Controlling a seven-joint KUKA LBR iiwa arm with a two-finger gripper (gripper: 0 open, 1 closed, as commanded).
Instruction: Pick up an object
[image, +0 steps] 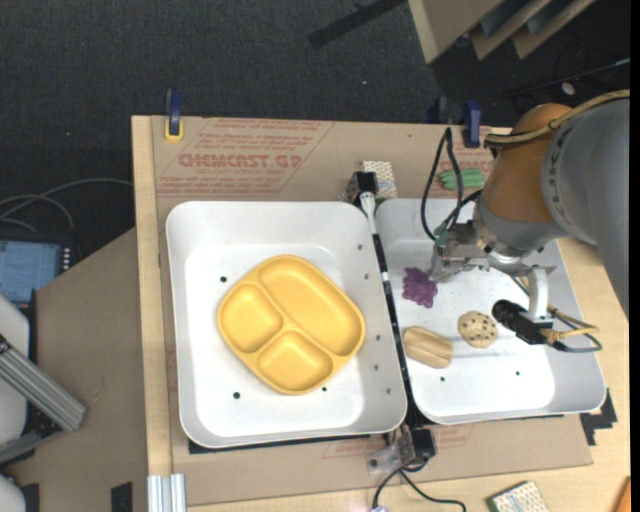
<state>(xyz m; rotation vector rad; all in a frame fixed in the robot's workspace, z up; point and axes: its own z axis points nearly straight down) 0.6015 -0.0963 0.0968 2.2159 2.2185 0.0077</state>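
Yellow divided plate (290, 322) in left bin (190, 300); gripper (455, 262) at 3 o'clock above purple grapes (420, 288), finger state indiscernible.

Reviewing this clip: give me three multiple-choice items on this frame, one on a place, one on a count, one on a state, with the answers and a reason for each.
1. Where does the yellow three-compartment plastic plate lie?
A. In the left white bin
B. In the right white bin
C. On the cardboard outside both bins

2. How many loose items lie on the right white bin's floor?
A. One
B. Three
C. Six

3. How does the plate stand?
A. Upside down
B. Leaning on a bin wall
C. Flat, compartments facing up

Answers:
1. A, the plate sits inside the left white bin.
2. B, a purple grape-like cluster, a tan bread-like piece and a round speckled cookie.
3. C, all three hollows show from above.
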